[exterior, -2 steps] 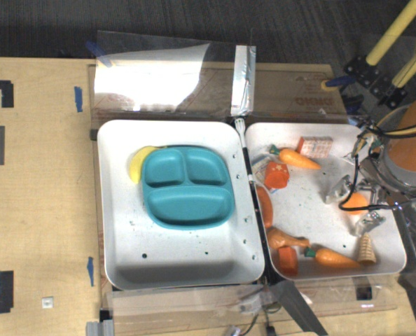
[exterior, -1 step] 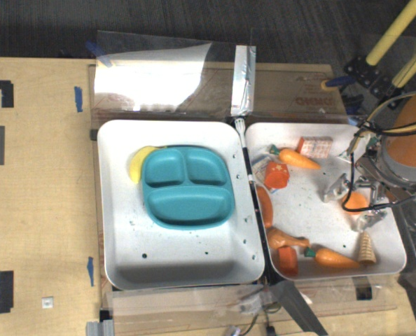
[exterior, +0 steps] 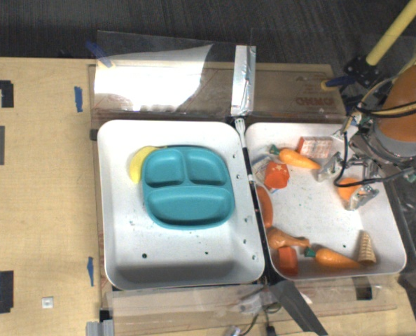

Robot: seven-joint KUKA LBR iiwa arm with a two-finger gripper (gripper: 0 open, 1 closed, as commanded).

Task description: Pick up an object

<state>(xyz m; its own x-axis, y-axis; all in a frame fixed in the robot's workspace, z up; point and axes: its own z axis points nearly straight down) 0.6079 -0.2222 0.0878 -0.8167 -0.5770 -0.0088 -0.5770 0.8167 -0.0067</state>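
Observation:
My gripper (exterior: 346, 183) hangs over the right side of the right bin (exterior: 386, 222), below the orange-banded wrist. Its fingers (exterior: 327, 168) stand apart, so it is open. A small orange toy piece (exterior: 349, 188) lies on the bin floor between them and is not clamped. Near the bin's back lie a carrot (exterior: 297, 159), a red pepper (exterior: 277, 176) and a clear packet with a red label (exterior: 314, 147). Along the front lie a second carrot (exterior: 334, 259), a tan cone (exterior: 365, 247), a brown drumstick-like piece (exterior: 286, 239) and a red piece (exterior: 287, 259).
The left bin (exterior: 117, 208) holds a teal divided plate (exterior: 188, 185) with a yellow thing (exterior: 138, 162) half under its left edge. A clear plastic sheet (exterior: 159, 75) stands behind the bins. Cables (exterior: 365, 110) and a yellow rod (exterior: 397, 23) hang near the wrist.

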